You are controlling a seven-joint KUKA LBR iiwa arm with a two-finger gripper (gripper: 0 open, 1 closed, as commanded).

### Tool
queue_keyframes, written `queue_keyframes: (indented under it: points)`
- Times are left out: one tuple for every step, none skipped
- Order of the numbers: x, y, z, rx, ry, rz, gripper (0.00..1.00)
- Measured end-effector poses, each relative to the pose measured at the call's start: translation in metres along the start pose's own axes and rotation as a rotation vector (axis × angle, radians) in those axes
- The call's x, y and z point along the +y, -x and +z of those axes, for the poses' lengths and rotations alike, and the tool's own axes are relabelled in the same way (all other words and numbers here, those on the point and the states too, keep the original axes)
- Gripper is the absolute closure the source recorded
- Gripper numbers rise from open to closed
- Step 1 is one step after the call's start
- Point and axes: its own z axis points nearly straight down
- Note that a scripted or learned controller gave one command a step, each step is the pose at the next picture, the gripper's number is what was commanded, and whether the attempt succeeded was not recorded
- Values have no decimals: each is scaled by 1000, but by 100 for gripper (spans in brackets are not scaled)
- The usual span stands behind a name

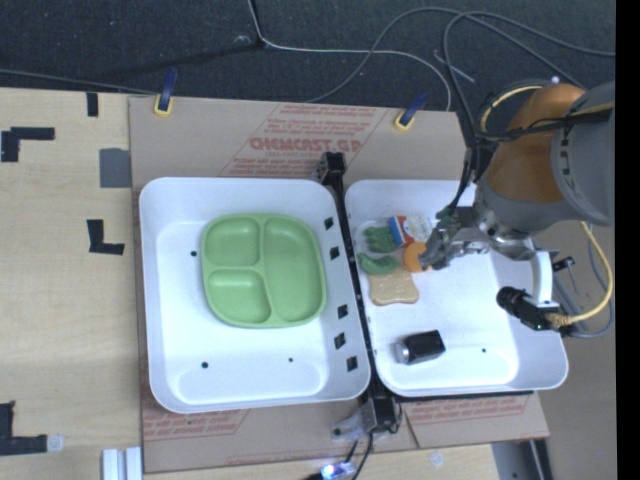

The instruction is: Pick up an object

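Note:
The right bin [500, 363] holds several small objects. A green item [378, 240] lies near the bin's left wall, with a red, white and blue item [402, 228] beside it. An orange piece [413, 258] sits next to them, and a tan toast-shaped piece [393, 289] lies just below. A black block [421, 346] rests nearer the front. My gripper [437, 247] hangs over the right bin, right beside the orange piece, with its fingers pointing toward the cluster.
The left bin [170, 368] bears a green divided plate [264, 270]. A black clip divider [340, 258] runs between the bins. Cables trail across the dark back area. The arm's body and a black attachment [525, 308] overhang the right bin's right side.

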Motion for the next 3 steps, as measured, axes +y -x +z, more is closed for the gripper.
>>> queue_keyframes:
  points:
    - [4,10,-51,-1,0,1,100]
    - [5,10,-103,0,0,0,100]
    - [8,-43,-103,2,-5,-4,100]
